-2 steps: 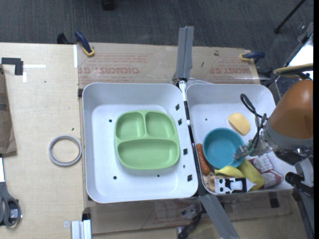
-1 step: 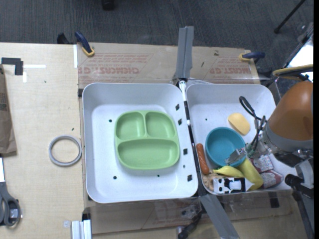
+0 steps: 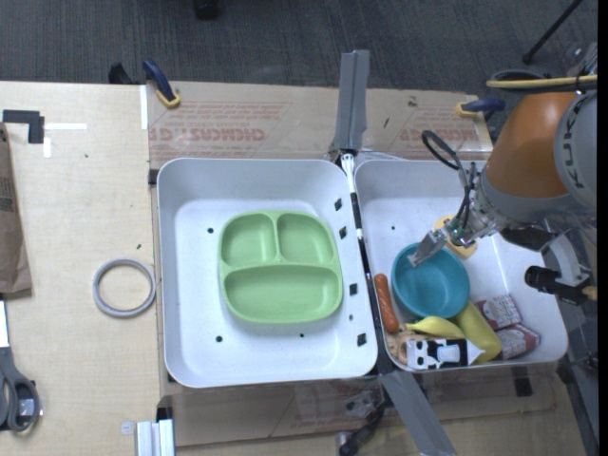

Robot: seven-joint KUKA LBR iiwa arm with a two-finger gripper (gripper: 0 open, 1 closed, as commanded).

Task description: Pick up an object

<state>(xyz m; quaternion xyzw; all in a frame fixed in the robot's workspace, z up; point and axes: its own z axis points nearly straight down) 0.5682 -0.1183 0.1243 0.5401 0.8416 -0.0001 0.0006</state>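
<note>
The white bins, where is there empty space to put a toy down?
Right bin: bare floor at the back, behind the blue bowl. Its front is crowded with the hot dog, banana and packets. Left bin: narrow bare strips around the green divided plate.

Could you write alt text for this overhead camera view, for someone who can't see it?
A grey and orange robot arm reaches from the right, its gripper over a blue bowl in the right white bin, beside a banana, a hot dog and small packets. The left white bin holds a green divided plate.
</note>
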